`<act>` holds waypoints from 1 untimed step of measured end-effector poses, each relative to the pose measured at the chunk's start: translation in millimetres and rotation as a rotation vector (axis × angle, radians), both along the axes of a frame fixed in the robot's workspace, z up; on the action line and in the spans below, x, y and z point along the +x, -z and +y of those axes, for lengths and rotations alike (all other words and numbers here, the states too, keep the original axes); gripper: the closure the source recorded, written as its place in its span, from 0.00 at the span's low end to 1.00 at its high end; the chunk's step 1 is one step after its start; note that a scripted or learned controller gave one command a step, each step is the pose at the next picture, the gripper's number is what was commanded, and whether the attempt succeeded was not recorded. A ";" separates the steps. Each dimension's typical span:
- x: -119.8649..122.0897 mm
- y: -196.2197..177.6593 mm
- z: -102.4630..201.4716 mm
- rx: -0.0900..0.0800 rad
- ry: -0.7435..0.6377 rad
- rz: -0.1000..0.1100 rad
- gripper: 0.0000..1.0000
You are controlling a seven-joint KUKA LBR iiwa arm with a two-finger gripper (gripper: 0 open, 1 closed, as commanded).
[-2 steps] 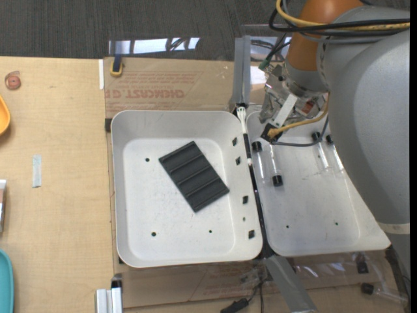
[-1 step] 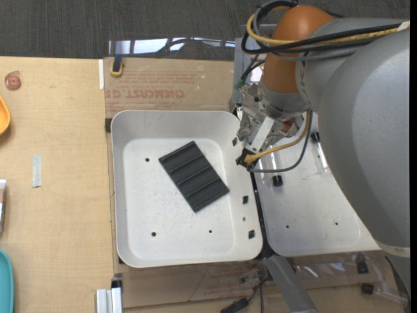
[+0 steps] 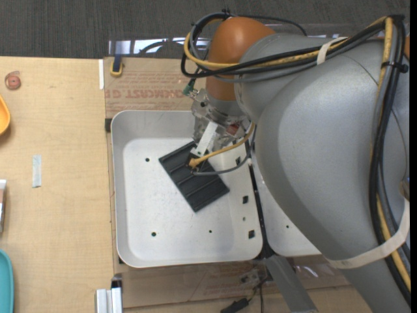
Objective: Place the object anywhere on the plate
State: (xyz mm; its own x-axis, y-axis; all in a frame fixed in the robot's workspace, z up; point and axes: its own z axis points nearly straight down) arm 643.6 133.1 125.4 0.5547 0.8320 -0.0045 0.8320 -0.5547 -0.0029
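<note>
Seen from above at a slant, a wooden bench carries a shallow white bin with rounded corners, and a second white bin sits just beside it on the right, mostly covered by the robot arm.

Across the right half of the view, the grey arm reaches in as a large curved shell. An orange band rounds its upper end above the wrist. Yellow and black cables loop along the arm and over the orange band.

Below the orange band, the gripper hangs over the upper right part of the left bin, pointing down and to the left. Its white body and a short yellow cable hide the tips, so whether the pincer is wide, narrow or holding anything cannot be told.

Inside the left bin lies a dark ridged rectangular object, flat and turned at a diagonal, near the middle of the bin floor. Its upper end sits directly under the gripper; whether the two touch is unclear.

Beyond the bins, a brown cardboard sheet with printed lettering lies against the far rim.

At the left edge of the bench, an orange item and a teal item are cut off by the frame, and a small grey strip lies on the wood between them.
</note>
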 end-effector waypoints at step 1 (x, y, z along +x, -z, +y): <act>13.3 -67.9 58.0 0.000 -0.015 -0.003 1.00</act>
